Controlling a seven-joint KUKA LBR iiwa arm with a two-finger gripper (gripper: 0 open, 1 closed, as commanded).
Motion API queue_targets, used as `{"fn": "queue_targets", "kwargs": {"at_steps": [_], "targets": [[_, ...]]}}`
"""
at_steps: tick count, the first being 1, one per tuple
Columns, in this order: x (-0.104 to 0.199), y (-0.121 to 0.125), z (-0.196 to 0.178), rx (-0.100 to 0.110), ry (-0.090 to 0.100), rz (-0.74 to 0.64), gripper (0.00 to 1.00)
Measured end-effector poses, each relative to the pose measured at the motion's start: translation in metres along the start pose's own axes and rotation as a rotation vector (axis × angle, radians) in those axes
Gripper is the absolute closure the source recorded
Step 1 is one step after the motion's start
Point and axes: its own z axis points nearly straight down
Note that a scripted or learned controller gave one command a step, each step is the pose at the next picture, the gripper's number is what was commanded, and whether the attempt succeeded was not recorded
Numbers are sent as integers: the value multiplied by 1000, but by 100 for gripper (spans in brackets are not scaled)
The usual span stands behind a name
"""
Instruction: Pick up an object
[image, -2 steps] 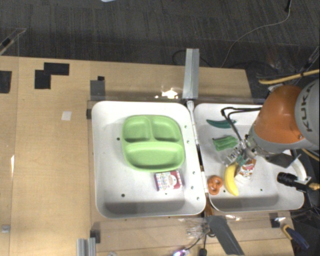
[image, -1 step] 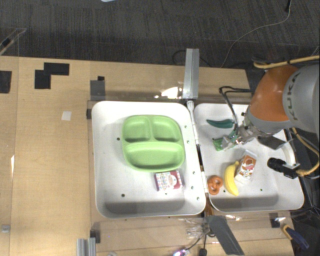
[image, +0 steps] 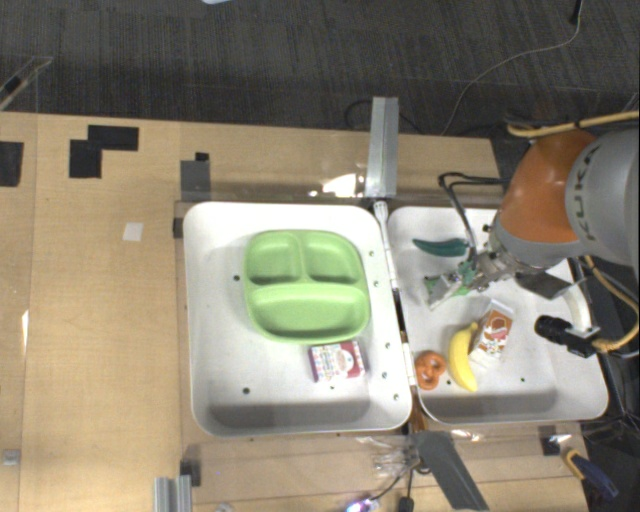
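The left bin (image: 205, 330) holds a green divided plate (image: 305, 283) with a small printed packet (image: 336, 361) just below it. In the right bin (image: 580, 395) the hand (image: 455, 280) hangs near a teal object (image: 440, 244) (shape unclear), above a banana (image: 461, 357), a small carton (image: 493, 333) and an orange fruit (image: 430, 369).

We look down from a single fixed camera above the table (image: 90, 300), tilted at a slant, far enough back to take in both white bins (image: 210, 330) and the dark floor (image: 250, 60) beyond.
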Motion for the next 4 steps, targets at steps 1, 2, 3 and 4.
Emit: {"fn": "queue_targets", "kwargs": {"at_steps": [1,2,3,4], "targets": [[6,-1,19,-7,-3,227,0],[-50,69,23,-1,-2,314,0],[-49,72,10,-6,-5,303,100],[-57,65,9,1,-1,443,100]]}}
